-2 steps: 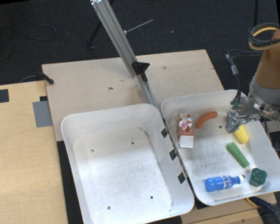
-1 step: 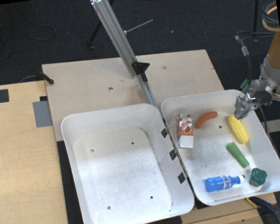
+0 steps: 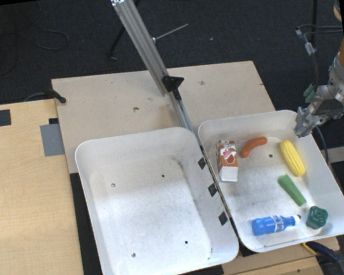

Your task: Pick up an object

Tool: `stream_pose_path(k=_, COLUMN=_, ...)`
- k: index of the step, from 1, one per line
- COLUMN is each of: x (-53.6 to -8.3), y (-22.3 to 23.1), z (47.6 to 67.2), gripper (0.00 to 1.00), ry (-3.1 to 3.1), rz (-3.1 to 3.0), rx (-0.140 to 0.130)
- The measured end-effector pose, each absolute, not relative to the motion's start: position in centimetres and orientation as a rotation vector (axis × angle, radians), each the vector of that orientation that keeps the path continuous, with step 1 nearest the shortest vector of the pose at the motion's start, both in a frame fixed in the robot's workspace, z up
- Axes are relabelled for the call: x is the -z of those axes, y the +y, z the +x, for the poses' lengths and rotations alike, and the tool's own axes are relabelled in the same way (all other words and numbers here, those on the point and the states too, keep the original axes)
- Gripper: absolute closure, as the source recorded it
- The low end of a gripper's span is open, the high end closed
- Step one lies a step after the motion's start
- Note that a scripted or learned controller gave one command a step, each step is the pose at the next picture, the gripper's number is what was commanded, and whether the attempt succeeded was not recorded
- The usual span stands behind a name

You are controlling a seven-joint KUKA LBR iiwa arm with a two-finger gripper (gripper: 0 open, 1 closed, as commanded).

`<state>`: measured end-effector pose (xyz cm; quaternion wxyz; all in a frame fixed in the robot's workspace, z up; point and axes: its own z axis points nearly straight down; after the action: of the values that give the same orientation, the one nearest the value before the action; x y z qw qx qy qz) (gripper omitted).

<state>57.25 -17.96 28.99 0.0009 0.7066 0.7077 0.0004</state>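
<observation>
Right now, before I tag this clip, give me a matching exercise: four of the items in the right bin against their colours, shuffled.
Items:
1. corn cob
2. bottle
3. sausage
4. carton

Colours:
A. blue
B. red and white
C. yellow
D. orange-red

Pairs: 1-C, 2-A, 3-D, 4-B. All four lie in the right bin.

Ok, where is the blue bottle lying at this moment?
The blue bottle lies on its side near the front edge of the right bin, between the green cylinder above and the dark green object beside it.
</observation>
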Motion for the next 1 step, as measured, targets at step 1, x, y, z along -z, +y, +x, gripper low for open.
stream_pose_path(k=1, x=-28.82, y=-12.94, z=57.42, gripper=1.00, ry=2.229, rz=2.219, rx=0.001)
